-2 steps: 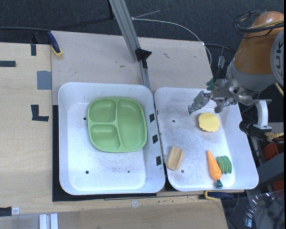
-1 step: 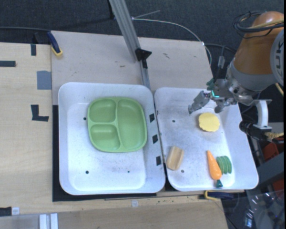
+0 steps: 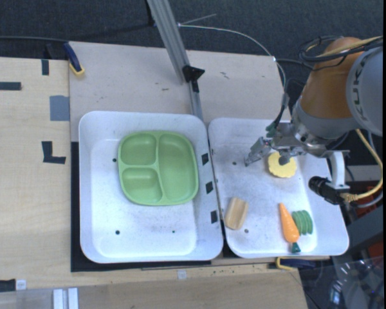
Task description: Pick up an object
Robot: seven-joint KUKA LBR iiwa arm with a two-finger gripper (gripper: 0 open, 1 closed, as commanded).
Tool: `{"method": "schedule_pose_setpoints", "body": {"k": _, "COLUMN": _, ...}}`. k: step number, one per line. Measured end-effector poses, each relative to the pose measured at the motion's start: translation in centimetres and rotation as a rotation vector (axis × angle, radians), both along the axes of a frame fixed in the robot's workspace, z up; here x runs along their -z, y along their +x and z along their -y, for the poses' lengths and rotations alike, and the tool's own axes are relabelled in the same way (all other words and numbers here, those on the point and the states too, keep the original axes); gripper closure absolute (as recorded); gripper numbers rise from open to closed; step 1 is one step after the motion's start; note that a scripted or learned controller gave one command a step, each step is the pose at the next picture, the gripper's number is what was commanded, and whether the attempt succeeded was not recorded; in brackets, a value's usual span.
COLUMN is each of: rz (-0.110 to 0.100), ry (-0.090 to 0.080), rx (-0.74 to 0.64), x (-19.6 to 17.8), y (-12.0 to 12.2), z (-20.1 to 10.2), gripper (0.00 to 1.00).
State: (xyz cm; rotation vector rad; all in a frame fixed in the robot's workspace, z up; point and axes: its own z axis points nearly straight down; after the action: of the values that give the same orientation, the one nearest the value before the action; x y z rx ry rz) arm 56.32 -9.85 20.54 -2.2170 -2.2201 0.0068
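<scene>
My gripper (image 3: 269,157) hangs low over the back of the right bin (image 3: 244,134), its fingers spread open with nothing between them. One dark finger (image 3: 251,158) points down-left toward the bin floor. A round yellow toy food piece (image 3: 282,168) lies just below and right of the gripper, partly tucked under the wrist. Nearer the front lie a tan bread-like piece (image 3: 235,212), an orange carrot (image 3: 287,222) and a green ribbed item (image 3: 303,221) beside it.
A green divided plate (image 3: 159,167) lies in the left bin (image 3: 96,224). A grey metal pole (image 3: 174,37) slants in from the top to the divider between the bins. Cables and a black fitting (image 3: 321,187) hang off the arm at the right bin's edge.
</scene>
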Motion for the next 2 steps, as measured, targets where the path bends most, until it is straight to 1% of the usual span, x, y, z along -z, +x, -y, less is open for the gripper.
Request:
{"method": "schedule_pose_setpoints", "body": {"k": 1, "rz": -0.001, "ry": 0.0, "rx": 0.001, "x": 5.1, "y": 0.2, "z": 0.9, "gripper": 0.0}}
{"method": "schedule_pose_setpoints", "body": {"k": 2, "rz": -0.002, "ry": 0.0, "rx": 0.0, "x": 11.5, "y": 0.4, "z": 0.8, "gripper": 0.0}}
